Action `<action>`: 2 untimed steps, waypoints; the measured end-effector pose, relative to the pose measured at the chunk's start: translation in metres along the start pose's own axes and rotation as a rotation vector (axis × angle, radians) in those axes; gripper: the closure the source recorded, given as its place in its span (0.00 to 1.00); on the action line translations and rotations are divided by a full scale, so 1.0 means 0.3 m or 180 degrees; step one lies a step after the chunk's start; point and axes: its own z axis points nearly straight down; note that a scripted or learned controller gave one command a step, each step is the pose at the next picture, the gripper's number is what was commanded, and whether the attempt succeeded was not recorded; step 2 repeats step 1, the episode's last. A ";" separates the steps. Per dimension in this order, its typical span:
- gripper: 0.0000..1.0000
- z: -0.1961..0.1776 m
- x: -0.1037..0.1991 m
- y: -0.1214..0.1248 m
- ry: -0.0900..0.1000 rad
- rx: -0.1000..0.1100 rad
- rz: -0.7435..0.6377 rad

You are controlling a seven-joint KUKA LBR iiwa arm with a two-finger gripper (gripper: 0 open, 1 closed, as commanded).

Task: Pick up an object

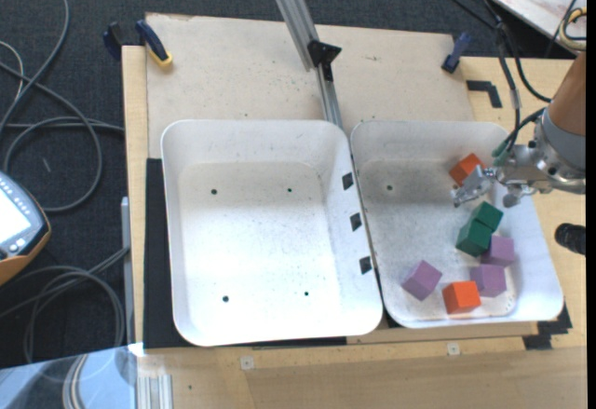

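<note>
The gripper (486, 185) hangs over the right bin (402, 148), near its right edge. The arm (570, 132) comes in from the right side. I cannot tell what the gripper is doing with its tips, because they are small and shiny and hard to see. No block shows between them.

An orange block (465, 168) sits just beside the gripper, toward the back of the bin. A green block (480, 229) sits just in front of the gripper, close to the right edge. Next to the green one is a purple block (502, 250). Another purple block (489, 279) lies nearer the front right corner. A second orange block (461, 296) rests by the front edge, touching that purple one. A third purple block (422, 279) lies a bit to the left, also near the front edge.

The left bin (256, 230) sits beside the right bin, and their edges touch in the middle.
</note>
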 end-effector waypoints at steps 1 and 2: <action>0.00 0.299 0.107 -0.101 0.0014 0.0033 -0.0002; 0.00 0.299 0.107 -0.101 0.0014 0.0033 -0.0002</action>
